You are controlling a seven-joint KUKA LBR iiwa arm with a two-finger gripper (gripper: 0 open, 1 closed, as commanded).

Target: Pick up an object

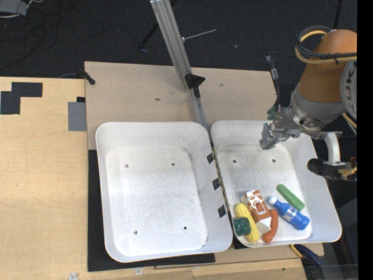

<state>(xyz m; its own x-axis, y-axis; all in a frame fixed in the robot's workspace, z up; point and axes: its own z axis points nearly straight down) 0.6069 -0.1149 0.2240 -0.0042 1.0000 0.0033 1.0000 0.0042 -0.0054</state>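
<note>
Toys crowd the right bin [326, 214] at its six o'clock corner: yellow corn cob [247, 221], orange carrot [271, 228], blue bottle [289, 213], green stick [290, 196]. The gripper [269, 137] hovers toward twelve o'clock, grip unreadable.

bench [140, 92]: tan wood | on it: 2 white bins, left bin [154, 247] | right bin [329, 226] | touching side by side

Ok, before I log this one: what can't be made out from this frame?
- Gripper, camera view: small and blurred above the right bin; open or shut cannot be told.
- Toy pile, camera view: the orange piece lies partly under the carton and beside the corn, so its shape is unclear.
- Carton print: too small to read.
- Arm: cut off by the right edge.
</note>
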